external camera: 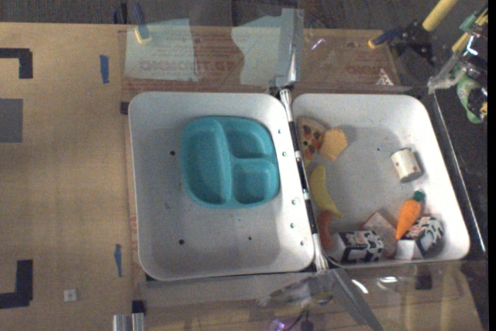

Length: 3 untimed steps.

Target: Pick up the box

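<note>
Down by the near wall of the right bin [443,137]: the box [360,246], patched black and white, lying close to the corner by the divider between the bins. Just left of it, a reddish sausage-like piece [325,229]; just behind it, a small pinkish block [378,222]. To its right, a carrot [408,215] leaning toward a second black-and-white patched item [427,235], with a small white piece [404,249] between them. Farther back in the same bin, a banana [323,191], a pizza slice [311,138], a yellow wedge [335,143] and a small can [405,164] on its side. In the left bin [141,167], a teal divided plate [230,160]. Well apart from the box, up past the right bin's far right corner and outside both bins: the claw [467,83], blurred at the edge; cannot tell how far open, with nothing seen in its hold. Under both bins, the tan surface [62,167].
</note>
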Tool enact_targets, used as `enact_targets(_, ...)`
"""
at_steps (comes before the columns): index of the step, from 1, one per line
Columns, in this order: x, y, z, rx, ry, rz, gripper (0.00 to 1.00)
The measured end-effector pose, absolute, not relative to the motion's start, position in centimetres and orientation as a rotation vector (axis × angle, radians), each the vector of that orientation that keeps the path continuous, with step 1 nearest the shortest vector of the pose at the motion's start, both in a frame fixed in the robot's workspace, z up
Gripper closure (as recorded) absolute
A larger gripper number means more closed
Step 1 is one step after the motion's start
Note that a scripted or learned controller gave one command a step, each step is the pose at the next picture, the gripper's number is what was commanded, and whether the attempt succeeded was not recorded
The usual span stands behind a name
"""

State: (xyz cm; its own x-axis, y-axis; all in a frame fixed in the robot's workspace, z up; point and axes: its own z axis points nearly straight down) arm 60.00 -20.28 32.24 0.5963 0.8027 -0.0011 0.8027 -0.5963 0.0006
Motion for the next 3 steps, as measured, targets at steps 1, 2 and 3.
enact_targets(1,63.1,-20.3,15.0,2.670,1.661,-0.007,0.00)
enact_targets(2,59.1,-19.2,9.5,2.692,1.625,-0.001,0.00)
enact_targets(3,53.6,-14.8,9.1,2.684,1.617,0.013,0.00)
